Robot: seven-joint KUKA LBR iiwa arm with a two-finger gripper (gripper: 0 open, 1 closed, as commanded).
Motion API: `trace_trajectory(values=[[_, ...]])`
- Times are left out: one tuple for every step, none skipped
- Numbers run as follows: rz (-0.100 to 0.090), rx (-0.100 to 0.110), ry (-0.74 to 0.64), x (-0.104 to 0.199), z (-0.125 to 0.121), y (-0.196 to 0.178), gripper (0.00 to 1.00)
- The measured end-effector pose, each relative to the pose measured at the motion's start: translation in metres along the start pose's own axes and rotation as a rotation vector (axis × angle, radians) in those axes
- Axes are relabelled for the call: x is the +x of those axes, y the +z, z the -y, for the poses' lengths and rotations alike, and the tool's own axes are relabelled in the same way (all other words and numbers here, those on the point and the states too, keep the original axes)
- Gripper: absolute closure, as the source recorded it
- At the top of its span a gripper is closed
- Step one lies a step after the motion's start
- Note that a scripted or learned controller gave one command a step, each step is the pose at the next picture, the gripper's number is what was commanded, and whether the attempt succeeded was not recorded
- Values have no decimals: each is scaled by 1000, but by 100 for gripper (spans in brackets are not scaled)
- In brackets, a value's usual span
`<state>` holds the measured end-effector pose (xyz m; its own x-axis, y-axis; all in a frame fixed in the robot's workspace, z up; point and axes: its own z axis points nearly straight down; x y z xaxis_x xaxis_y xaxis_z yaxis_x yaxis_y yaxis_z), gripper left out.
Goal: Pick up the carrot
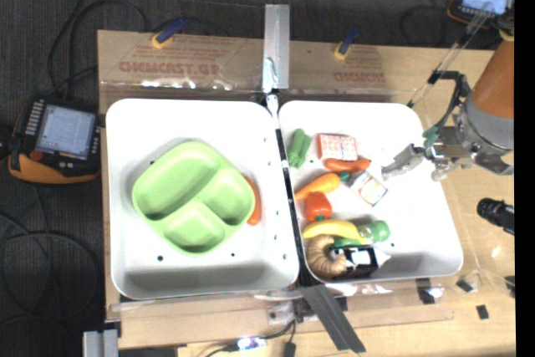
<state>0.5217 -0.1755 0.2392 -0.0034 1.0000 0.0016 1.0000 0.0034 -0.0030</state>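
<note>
The carrot is a short orange root lying at a slant in the middle of the right bin, its tip pointing to the divider between the bins. My gripper hangs over the right side of that bin, well to the right of the carrot and apart from it. Its fingers are spread open with nothing between them. A small white box lies between the gripper and the carrot.
Crowded around the carrot are a green vegetable, a red-and-white packet, a red pepper, a banana and a brown round pastry. The left bin holds a green divided plate with an orange object at its right edge.
</note>
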Motion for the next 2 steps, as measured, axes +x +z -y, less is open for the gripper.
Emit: trace_trajectory(values=[[2, 0, -78, 5, 13, 9, 0], [0, -1, -403, 55, -25, 94, 0]])
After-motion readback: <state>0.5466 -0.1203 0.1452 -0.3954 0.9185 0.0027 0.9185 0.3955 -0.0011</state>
